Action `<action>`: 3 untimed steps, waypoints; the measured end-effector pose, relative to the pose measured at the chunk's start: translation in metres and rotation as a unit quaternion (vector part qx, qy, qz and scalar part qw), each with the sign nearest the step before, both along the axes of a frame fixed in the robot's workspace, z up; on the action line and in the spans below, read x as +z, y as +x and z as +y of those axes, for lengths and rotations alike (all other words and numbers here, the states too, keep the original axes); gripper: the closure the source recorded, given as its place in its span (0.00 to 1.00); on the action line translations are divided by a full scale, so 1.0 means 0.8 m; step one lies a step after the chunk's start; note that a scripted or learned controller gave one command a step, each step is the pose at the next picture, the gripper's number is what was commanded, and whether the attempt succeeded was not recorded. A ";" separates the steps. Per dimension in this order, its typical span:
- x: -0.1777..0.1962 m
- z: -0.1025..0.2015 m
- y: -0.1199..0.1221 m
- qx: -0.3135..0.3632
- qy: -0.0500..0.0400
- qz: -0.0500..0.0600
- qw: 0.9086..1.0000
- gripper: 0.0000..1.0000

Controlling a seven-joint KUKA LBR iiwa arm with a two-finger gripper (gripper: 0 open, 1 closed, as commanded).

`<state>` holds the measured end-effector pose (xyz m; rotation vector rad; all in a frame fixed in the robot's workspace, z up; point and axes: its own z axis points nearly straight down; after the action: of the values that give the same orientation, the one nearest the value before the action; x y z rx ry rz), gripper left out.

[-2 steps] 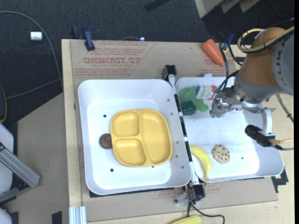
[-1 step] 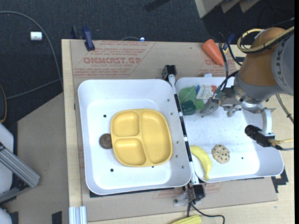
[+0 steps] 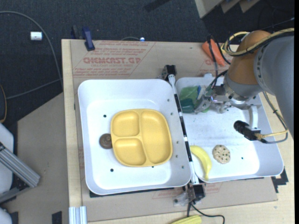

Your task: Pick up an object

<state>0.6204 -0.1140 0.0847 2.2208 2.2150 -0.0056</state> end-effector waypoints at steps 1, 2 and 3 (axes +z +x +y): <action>0.001 0.014 0.057 0.000 0.001 0.003 1.000 0.00; 0.013 0.014 0.056 0.001 0.001 0.003 1.000 1.00; 0.013 0.014 0.056 0.001 0.000 0.004 1.000 0.00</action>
<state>0.6653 -0.1028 0.0953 2.2233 2.2207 -0.0126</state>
